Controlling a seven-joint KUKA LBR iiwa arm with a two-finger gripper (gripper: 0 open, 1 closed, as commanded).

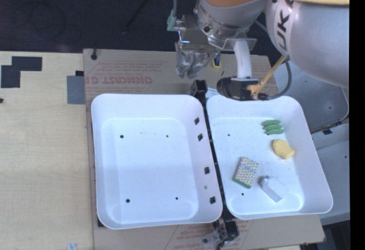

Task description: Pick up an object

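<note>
Hovering above the far edge of the bins, the claw (193,63) carries nothing visible; whether it is released or clenched cannot be told. Judged step: approach, no pick begun. Candidates lie in the right bin (311,129): green pod (272,126), yellow lump (283,149), patterned card (246,172), grey block (271,188). Next move calls for descending over one. Cardboard (125,75) bears reversed red lettering, not legible; arm shows "UK".

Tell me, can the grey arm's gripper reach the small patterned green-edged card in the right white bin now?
Probably yes: the card lies flat in open space, apart from its neighbours, and the gripper hangs above the bins' far edge.
</note>
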